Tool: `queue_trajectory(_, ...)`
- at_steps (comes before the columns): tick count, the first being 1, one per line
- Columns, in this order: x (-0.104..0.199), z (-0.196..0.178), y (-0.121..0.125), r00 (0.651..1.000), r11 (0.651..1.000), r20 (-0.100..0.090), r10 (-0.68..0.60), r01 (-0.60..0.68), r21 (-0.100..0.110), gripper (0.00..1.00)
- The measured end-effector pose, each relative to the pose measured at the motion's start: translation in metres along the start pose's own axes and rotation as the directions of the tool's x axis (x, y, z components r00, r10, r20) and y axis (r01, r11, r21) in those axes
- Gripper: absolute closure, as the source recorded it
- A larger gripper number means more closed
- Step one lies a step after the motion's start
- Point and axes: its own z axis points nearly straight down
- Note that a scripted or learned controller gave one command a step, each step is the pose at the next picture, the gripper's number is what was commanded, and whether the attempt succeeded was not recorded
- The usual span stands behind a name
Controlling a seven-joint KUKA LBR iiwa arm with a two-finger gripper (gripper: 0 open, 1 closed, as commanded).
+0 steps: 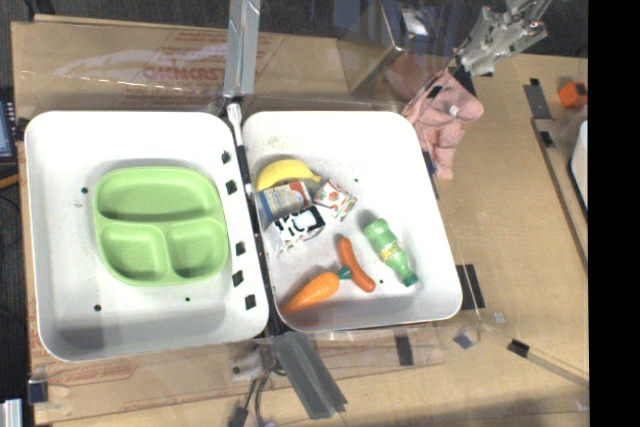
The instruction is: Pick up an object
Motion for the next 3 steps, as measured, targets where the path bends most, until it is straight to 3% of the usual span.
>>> queue_trajectory(3, -0.001, -0.025, -0.006, 1.000, 1.000, 0.011, -0.007, 0.007, 0.002, 1.00)
